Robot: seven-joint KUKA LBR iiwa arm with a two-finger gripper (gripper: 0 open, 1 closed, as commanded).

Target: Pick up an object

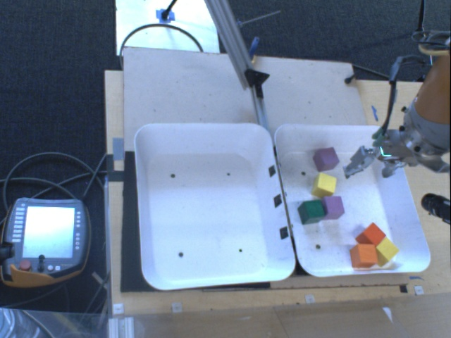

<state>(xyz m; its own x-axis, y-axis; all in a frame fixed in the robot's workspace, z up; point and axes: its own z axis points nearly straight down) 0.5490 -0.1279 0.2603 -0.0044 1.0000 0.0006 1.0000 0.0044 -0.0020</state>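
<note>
Reaching in from the right, the grey arm carries its tool (pixel 371 160) over the far part of the right bin (pixel 416 220), and the two fingers stand spread apart with nothing between them. One fingertip (pixel 354 166) points left toward a purple cube (pixel 325 158) lying just beside it on the bin floor, apart from it. Nearer along the bin sits a yellow cube (pixel 325 185), and nearer again a green cube (pixel 311 211) touches a smaller purple cube (pixel 333 207) on its right. At the near right corner of the same bin two orange cubes (pixel 366 246) sit bunched with a second yellow cube (pixel 387 250), well apart from the tool. The left bin (pixel 151 189) lies side by side with the right one on the desk (pixel 190 83), its white floor showing a few small dark dots. A slanted metal pole (pixel 229 30) crosses the far side of the desk above the gap between the bins. Off the desk at the left, a handheld control pendant (pixel 46 241) with a lit screen rests on the dark floor.
</note>
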